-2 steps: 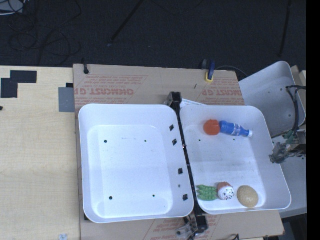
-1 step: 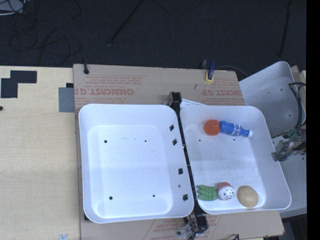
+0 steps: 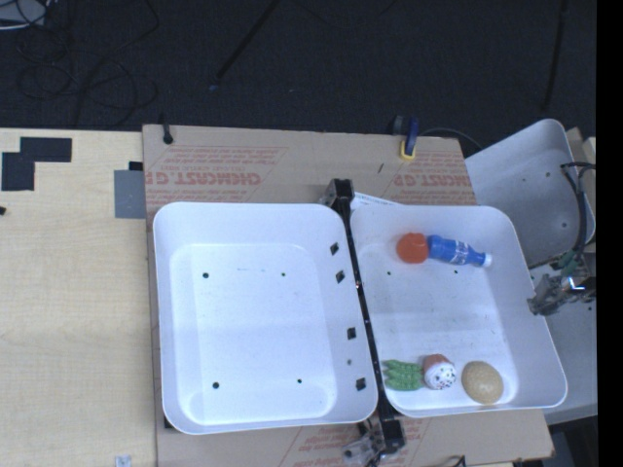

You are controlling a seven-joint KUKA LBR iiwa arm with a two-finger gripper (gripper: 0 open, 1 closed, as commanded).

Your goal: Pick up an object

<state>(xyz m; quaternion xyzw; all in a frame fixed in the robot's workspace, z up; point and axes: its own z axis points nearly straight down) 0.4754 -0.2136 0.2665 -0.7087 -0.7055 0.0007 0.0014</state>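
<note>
The right bin [image 3: 516,261] holds several objects. An orange round piece [image 3: 412,248] lies at its back, touching a blue bottle [image 3: 456,251] with a white tip that points right. Along the front wall lie a green toy [image 3: 401,375], a red and white ball [image 3: 439,373] and a tan egg-shaped object [image 3: 482,381]. My gripper [image 3: 557,295] is a small dark shape just outside the right bin's right wall, about level with the bin's middle and away from every object. Nothing shows in it.
The left bin [image 3: 175,261] sits beside the right one, with a black clip strip [image 3: 352,290] along their shared edge. A pale grey arm link [image 3: 526,178] slants over the back right corner. Cardboard [image 3: 243,168] lies under both bins.
</note>
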